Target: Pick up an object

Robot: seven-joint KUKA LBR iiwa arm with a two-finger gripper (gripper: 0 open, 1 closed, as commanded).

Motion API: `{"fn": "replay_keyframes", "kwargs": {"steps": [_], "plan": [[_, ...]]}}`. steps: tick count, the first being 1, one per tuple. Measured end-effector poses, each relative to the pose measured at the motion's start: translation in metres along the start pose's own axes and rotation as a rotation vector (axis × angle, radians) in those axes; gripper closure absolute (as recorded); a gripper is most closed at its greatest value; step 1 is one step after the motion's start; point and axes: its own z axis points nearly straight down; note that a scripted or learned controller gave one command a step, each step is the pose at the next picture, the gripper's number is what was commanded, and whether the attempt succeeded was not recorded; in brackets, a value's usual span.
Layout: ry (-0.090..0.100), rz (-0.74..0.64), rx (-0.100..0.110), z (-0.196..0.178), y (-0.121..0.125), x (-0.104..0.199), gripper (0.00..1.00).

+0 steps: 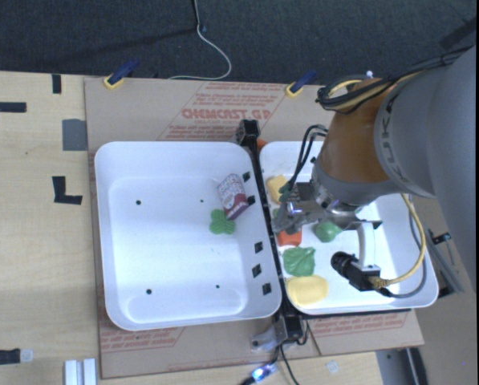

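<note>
My gripper (294, 219) reaches down into the left part of the right bin (399, 295), under the orange wrist band. An orange piece (289, 237) lies right below it, touching or nearly so. A green toy (327, 232) sits just to its right. Below them lie a green leafy piece (298, 258) and a yellow lemon-like object (307, 289). Another yellow object (276, 186) peeks out above the gripper. In the left bin (135, 175) a small red and white carton (233, 194) rests next to a green piece (221, 224).
A black divider (259, 207) runs between the two bins. A black cable connector (353, 270) and a yellow cable hang over the right bin. The arm's body covers the right bin's upper half. Cardboard lies under the bins.
</note>
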Motion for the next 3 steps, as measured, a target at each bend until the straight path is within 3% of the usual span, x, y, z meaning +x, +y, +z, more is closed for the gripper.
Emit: {"fn": "replay_keyframes", "kwargs": {"steps": [1, 2, 3], "plan": [[0.0, 0.001, 0.002, 0.0, -0.042, 0.007, 1.0], [0.003, -0.011, -0.015, -0.071, 0.027, 0.086, 1.0], [0.003, -0.014, 0.002, -0.041, -0.01, 0.204, 1.0]]}}
